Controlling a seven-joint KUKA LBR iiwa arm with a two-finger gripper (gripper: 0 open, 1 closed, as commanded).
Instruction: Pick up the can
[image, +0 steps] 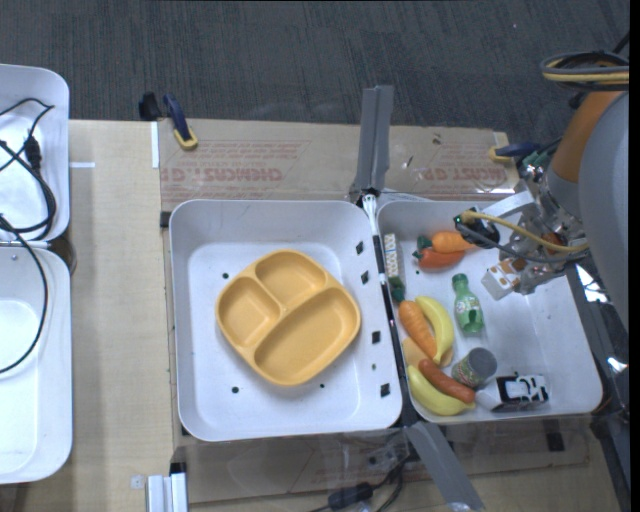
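Gripper (505, 275): over the upper right part of the right bin (560, 345), wrist cluttered with cables and fittings; whether its jaws stand wide or narrow cannot be told, and nothing is seen between them. Arm (600, 160): grey, with the orange band just above the wrist, rising up and to the right from the jaws. Orange pepper-like toy (440, 250): just left of the jaws, near the bin's upper left corner. Green bottle (466, 305): below and slightly left of the jaws, near them, lying on the bin floor. Can (474, 367): grey, below the jaws and farther than the bottle, apart from the gripper, its side touching or nearly touching the fruit pile. Carrot (415, 328): below left of the jaws, lying beside a banana (438, 325). Second banana (432, 395) with a reddish-orange sausage-shaped piece (445, 382) across it: lower still, left of the can. Black-and-white small object (522, 390): directly below the jaws, near the bin's lower edge, right of the can. Left bin (200, 320): well to the left of the jaws, touching the right bin along the shared wall. Yellow divided plate (288, 317): three compartments, resting in the middle of the left bin, well apart from the gripper.
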